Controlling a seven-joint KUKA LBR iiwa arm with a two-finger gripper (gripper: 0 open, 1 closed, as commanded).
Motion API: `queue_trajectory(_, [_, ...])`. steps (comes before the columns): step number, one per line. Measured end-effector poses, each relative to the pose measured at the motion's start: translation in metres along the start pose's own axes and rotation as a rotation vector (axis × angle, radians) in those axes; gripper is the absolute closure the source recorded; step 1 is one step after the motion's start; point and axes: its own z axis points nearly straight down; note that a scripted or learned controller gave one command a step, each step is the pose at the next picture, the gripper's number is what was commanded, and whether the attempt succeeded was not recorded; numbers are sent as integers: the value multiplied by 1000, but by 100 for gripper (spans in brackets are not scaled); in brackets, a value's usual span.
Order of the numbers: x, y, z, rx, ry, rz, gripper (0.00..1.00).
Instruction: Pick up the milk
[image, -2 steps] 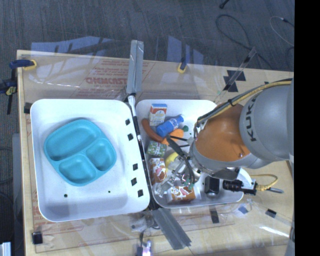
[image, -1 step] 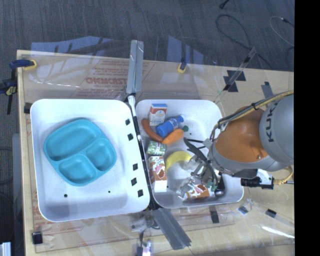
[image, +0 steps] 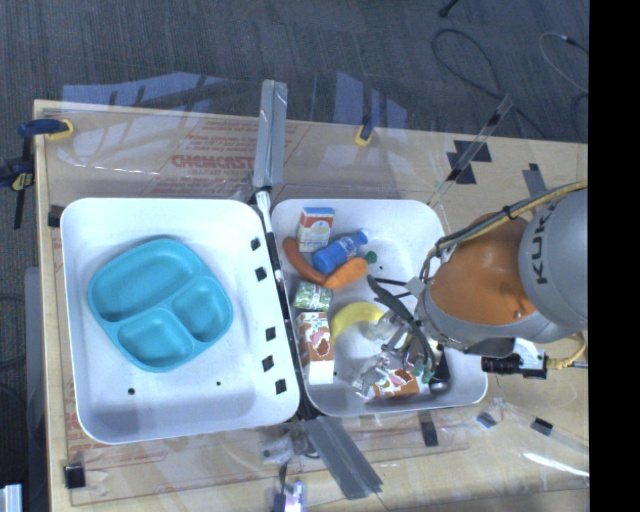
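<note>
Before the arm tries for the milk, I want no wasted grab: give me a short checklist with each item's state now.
1. Milk carton in plain sight at the far end of the right bin: ok.
2. Carton free of the blue bottle: not ok, the bottle lies against its near side.
3. Pincer above the carton: not ok, it sits low at the bin's near end, by a small red-and-white packet.
4. Pincer free of any item: cannot tell.
5. Other carton along the bin's left wall apart from the target: ok.
6. Blue tray in the left bin, out of the way: ok.
</note>
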Motion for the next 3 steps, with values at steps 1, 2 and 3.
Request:
queue_trajectory(1, [-4,-4,-114,0,-2,-35,0])
queue_trajectory(2, [9,23,2,0,3,-299,0])
queue_trajectory(3, [9,24,-8,-1,2,-302,100])
